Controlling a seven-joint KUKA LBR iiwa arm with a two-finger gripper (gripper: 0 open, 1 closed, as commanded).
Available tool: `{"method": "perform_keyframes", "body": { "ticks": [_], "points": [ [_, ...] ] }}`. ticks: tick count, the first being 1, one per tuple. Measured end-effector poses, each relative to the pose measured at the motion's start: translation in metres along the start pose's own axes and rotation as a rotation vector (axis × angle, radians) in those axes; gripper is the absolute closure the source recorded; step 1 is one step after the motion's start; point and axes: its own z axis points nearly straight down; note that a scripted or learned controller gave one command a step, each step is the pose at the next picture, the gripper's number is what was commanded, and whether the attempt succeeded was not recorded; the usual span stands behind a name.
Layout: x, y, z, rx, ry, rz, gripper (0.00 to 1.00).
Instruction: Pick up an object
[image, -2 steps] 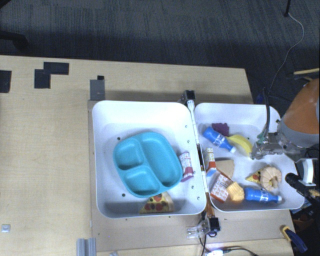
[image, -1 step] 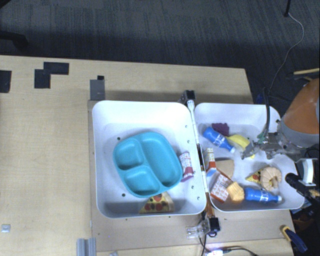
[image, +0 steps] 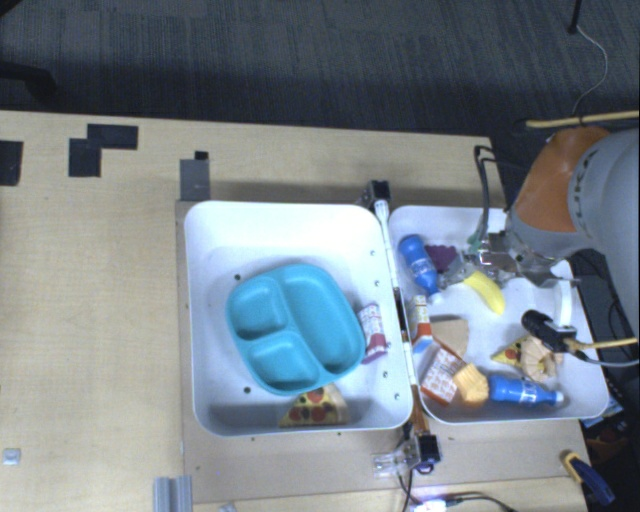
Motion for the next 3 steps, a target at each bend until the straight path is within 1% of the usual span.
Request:
{"method": "perform_keyframes", "body": {
  "ticks": [1, 2, 3],
  "points": [
    [0.000, 0.002, -0.013, -0.006, -0.001, -0.005, 1.00],
    [0.064, -0.057, -0.099, 0.004, 0.002, -0.001, 1.00],
    [0.159, -0.124, -0.098, 0.008, 0.003, 0.001, 1.00]
  ]
}}
